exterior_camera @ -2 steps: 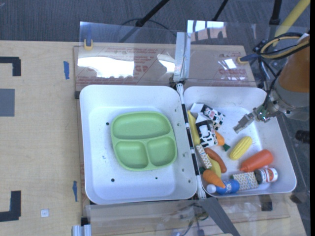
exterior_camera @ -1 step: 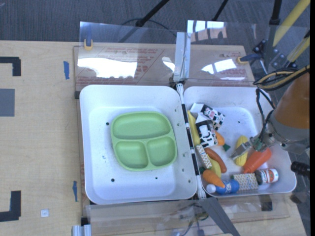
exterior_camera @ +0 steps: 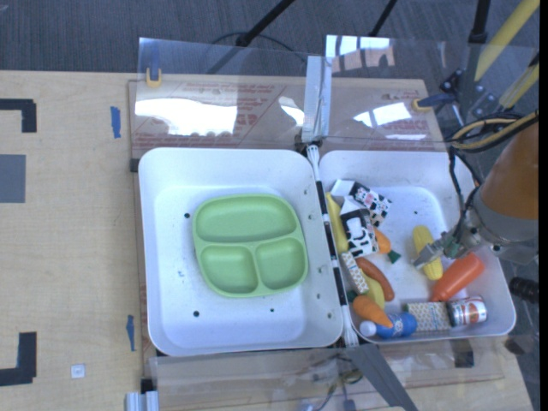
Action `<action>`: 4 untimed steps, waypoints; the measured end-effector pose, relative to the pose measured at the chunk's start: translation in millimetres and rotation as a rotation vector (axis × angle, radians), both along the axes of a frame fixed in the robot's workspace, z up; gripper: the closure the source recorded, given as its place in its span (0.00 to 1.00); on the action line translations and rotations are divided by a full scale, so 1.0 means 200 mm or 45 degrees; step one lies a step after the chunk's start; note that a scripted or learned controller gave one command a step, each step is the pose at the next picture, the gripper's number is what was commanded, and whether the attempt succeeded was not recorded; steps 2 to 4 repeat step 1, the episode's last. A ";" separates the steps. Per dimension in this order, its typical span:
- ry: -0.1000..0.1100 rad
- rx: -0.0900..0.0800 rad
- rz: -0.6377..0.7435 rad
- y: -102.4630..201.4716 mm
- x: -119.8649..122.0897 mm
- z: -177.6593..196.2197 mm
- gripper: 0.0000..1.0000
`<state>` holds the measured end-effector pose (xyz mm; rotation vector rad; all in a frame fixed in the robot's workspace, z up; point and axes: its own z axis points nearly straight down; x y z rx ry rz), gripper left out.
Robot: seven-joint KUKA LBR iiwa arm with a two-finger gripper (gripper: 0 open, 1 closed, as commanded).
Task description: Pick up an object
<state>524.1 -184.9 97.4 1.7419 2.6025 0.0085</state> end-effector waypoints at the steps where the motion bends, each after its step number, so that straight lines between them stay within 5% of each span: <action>1: 0.012 0.001 -0.145 0.10 0.25 0.40 1.00; 4: 0.012 0.001 -0.145 0.10 0.25 0.40 1.00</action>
